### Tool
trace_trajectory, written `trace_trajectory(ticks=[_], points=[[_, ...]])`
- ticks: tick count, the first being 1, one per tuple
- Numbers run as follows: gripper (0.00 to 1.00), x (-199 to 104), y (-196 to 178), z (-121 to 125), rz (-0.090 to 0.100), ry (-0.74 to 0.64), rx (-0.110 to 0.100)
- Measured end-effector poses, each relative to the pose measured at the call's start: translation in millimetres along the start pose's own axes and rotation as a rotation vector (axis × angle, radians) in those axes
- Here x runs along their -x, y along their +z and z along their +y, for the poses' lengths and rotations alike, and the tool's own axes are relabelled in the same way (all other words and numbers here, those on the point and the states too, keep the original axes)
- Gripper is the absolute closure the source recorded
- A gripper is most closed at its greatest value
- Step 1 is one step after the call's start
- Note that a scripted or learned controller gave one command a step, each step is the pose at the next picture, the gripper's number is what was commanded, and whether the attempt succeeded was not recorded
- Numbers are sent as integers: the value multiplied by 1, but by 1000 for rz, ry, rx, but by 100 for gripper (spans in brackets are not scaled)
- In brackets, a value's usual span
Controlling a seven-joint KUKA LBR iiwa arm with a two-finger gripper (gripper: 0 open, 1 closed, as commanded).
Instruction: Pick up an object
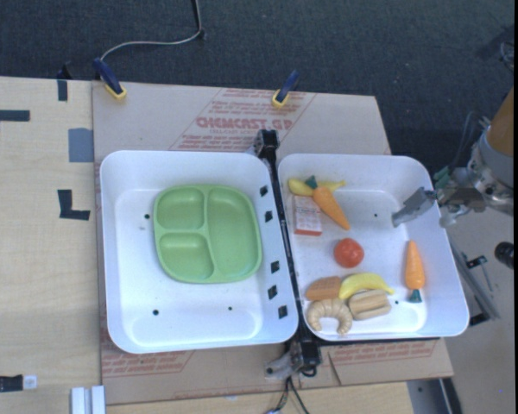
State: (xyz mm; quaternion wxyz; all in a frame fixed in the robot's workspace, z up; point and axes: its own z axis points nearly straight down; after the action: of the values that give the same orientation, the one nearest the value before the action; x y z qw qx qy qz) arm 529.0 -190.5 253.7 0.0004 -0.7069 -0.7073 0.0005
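The scene is seen from one fixed camera set above the bench, looking down at a slant; both shallow white plastic bins, the left one (121, 257) and the right one (440, 317), are framed whole near the middle; the brown cardboard sheet (233, 119) beneath them and dark carpet beyond are taken in from moderate height; the grey arm (492, 175) is caught at the right side.

Toy food, all in the right bin (371, 166). Near its far left corner: carrot (330, 206) lying slantwise, touching a small banana (314, 185); flat carton (306, 216) just beside. Middle: red tomato (349, 252). By the right wall: second carrot (413, 268), lengthwise. Along the near edge: croissant (331, 315), sausage (323, 287), yellow banana (366, 283) and hot dog (369, 304), clustered and touching.
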Motion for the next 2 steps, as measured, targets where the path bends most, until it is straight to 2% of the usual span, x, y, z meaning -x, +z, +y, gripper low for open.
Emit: trace_trajectory(ticks=[1, 2], points=[[0, -31, 114, 29, 1, -1, -2], [0, -81, 167, 32, 0, 0, 2]])
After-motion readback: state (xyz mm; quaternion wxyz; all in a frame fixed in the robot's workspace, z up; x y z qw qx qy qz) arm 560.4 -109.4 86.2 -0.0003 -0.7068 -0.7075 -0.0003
